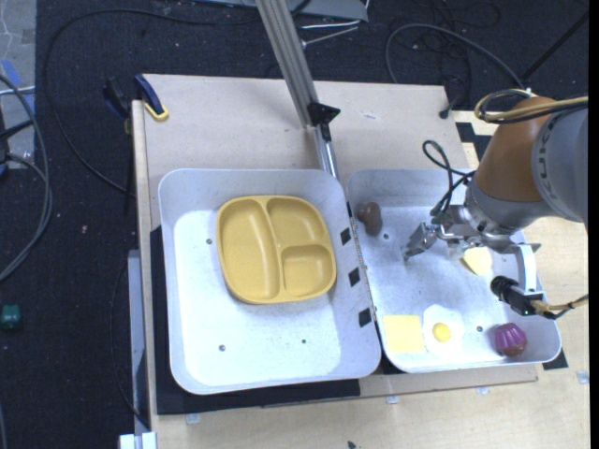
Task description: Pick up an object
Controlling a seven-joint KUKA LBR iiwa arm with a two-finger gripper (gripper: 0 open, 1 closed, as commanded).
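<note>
Pincer (418,243) hangs low in the right bin (393,213), nothing visibly held though I cannot tell its spread, brown object (372,216) near it, and a misaligned descent could nudge it aside.

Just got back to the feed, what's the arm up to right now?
The arm's gripper is down in the right bin, with nothing visibly held. Around it lie a brown piece, a pale yellow piece, a yellow square, a fried egg and a purple piece. The left bin holds a yellow tray.
</note>
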